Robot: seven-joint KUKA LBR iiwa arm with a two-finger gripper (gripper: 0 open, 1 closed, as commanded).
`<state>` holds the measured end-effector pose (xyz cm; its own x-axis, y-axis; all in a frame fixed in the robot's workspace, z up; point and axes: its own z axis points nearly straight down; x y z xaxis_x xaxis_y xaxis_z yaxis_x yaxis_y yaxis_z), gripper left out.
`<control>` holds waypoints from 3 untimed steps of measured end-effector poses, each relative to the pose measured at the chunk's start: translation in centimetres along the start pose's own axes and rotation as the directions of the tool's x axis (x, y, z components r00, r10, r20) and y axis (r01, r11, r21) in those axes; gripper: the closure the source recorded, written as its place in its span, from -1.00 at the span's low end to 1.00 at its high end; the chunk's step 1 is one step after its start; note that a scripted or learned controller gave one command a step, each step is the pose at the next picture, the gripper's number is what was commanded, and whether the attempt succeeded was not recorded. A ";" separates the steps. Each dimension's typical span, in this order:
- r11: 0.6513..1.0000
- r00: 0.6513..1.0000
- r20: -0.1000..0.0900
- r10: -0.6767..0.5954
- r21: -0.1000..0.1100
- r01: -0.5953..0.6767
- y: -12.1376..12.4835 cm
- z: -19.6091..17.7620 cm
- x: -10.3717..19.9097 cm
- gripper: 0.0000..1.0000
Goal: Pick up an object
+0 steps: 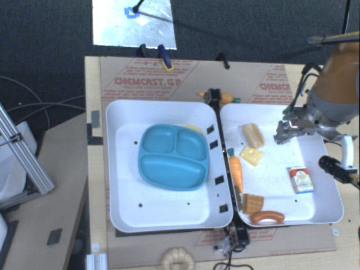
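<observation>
One fixed camera looks down at a slant on the table [140, 72] and both bins [121, 151], from moderate height.

Two white bins side by side on a printed cardboard sheet [146, 80]. Left bin [112, 167] holds a blue 3-compartment plate [173, 156], approx. centre, nearer the bin's far edge. Right bin [329, 210] touches it along the mid seam. Blue/yellow clamp [165, 57] at cardboard's far edge. Shiny foil sheet [135, 16] beyond that, on dark carpet. Beige ring [178, 259] at near edge. Alu frame [22, 156] at left.
</observation>
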<state>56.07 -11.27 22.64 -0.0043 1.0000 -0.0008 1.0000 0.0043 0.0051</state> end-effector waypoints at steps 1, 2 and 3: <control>1.000 1.000 -0.003 -0.005 0.004 0.005 0.8 1.0 5.0 1.00; 1.000 1.000 -0.001 0.003 0.003 -0.003 1.0 0.5 3.7 1.00; 1.000 1.000 -0.001 0.001 0.005 -0.001 -0.4 0.9 4.8 1.00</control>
<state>55.62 -6.44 21.72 -0.0038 1.0000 0.0002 1.0000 0.0038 -0.0003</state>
